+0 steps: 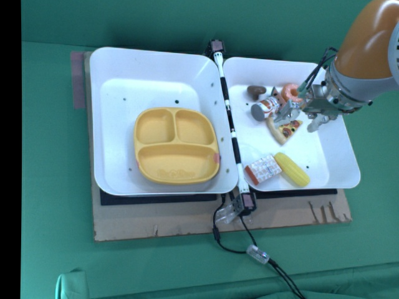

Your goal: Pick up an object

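Observation:
The right bin (340, 161) holds several small items. A pizza slice (285, 131) lies near its middle, with a small can (264, 108), a brown lump (255, 92) and a pink donut (290, 92) behind it. A yellow corn cob (292, 169) and a red and white box (262, 170) rest near the front wall. My gripper (302, 117) hangs low over the bin's back right, just above and right of the pizza slice and next to the donut. Its two fingers stand apart, open, with nothing between them.
The left bin (112, 104) bears a yellow divided plate (176, 145). A black and white bar (228, 114) runs between the two bins. Cables (249, 242) trail off the bench front over the green cloth.

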Motion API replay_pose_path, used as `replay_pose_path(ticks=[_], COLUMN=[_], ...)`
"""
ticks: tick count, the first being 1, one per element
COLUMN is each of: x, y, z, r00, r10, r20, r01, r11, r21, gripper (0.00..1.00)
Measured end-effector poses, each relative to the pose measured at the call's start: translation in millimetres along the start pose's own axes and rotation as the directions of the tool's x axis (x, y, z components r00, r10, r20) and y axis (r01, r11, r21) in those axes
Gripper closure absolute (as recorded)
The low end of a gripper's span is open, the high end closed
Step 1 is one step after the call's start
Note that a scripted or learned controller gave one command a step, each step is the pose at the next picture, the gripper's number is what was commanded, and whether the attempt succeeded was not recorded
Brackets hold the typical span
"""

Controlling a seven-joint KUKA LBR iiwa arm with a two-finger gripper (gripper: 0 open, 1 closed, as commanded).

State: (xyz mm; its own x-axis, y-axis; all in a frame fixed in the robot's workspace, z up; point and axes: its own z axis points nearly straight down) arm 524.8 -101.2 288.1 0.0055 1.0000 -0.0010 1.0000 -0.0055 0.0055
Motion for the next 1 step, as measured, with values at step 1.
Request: replay_pose_path(ticks=[1], x=[-33.2], y=[47.9], z=[100.2], r00=[1.0], r10=[0.0], r20=[0.006], r01=[0.0], r11=[1.0], r21=[-0.013], gripper=[0.0])
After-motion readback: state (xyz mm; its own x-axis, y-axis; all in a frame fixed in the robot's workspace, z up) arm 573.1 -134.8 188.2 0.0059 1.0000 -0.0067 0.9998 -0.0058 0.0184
